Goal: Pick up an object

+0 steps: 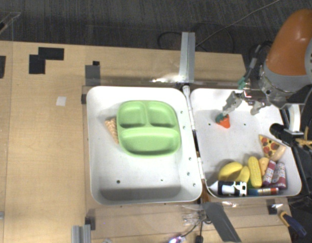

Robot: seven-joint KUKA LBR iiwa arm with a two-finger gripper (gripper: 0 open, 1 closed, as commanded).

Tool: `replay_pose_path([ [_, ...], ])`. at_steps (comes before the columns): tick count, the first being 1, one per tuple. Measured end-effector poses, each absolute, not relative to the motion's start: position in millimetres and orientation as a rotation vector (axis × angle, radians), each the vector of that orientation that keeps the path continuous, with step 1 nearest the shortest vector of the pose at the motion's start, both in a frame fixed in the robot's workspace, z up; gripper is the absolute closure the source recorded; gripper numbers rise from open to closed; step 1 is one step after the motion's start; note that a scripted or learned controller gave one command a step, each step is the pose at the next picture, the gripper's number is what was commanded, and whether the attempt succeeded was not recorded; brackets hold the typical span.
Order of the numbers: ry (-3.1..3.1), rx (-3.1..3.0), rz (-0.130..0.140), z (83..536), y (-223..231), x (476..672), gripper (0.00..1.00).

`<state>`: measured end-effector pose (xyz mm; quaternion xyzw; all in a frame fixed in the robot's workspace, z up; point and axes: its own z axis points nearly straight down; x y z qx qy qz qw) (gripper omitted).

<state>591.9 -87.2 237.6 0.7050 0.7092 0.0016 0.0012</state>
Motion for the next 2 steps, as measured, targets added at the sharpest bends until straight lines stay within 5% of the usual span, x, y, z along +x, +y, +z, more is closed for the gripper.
replay_pose_path([
  [1,2.108,2.326,0.004,131,-123,614.6,0.0],
  [2,2.113,2.312,0.013,90,-119,622.3,0.0],
])
